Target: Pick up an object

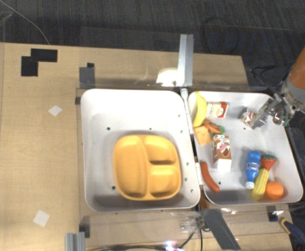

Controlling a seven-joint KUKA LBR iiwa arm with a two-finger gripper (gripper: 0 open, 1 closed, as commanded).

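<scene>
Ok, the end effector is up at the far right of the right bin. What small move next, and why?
Probably lower the end effector and slide it toward the milk carton. It sits over bare bin floor near the back of the right bin, with nothing seen between its fingers, and the carton lies apart from its neighbours.

Two white bins; one yellow divided tray; one banana, two cartons, one blue bottle, one corn cob, one orange (at 4 o'clock).
</scene>
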